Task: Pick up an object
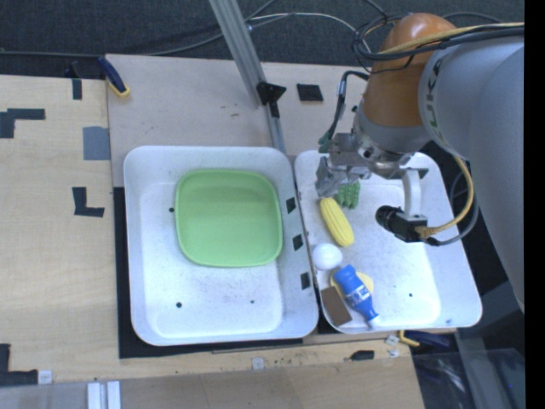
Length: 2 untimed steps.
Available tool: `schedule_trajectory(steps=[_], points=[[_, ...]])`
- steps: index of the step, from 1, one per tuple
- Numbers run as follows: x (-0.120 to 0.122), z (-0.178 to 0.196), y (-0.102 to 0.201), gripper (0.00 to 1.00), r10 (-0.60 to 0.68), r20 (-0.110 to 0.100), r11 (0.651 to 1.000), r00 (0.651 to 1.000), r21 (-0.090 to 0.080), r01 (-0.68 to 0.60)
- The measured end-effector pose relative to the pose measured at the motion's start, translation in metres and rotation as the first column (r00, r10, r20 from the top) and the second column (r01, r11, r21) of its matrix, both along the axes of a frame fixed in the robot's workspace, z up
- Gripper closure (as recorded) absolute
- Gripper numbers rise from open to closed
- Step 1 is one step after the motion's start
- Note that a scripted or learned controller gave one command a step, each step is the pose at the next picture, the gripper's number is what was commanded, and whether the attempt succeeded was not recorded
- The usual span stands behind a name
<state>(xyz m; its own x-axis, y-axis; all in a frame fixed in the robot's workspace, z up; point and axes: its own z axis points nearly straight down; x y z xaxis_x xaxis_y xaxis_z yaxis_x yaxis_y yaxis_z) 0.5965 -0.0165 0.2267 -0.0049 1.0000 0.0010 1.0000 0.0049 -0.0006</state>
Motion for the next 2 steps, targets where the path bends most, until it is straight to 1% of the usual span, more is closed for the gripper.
schedule_trajectory(steps=[1, 2], points=[[0.019, 0.004, 0.059, 1.0, 0.0, 0.0, 1.0, 1.0, 0.0, 0.0], [0.044, 0.011, 0.102, 1.0, -0.001, 0.0, 1.0, 1.0, 0.0, 0.001]])
